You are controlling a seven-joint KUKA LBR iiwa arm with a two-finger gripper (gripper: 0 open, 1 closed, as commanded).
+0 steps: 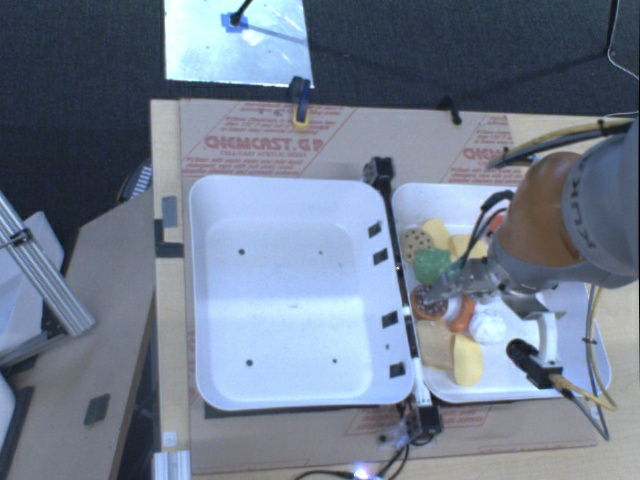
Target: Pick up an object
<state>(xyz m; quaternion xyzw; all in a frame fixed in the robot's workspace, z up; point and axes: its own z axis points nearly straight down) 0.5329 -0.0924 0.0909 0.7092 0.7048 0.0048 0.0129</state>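
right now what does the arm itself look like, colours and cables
The arm is thick and rounded, grey, with a broad orange band above the wrist. Black and yellow cables run along its top. The gripper is a metallic grey part at its end.

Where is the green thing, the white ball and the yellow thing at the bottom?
green thing (433, 264), camera view, on its middle.
white ball (489, 327), camera view, on its top.
yellow thing (467, 359), camera view, on its middle, at the bin's near edge.
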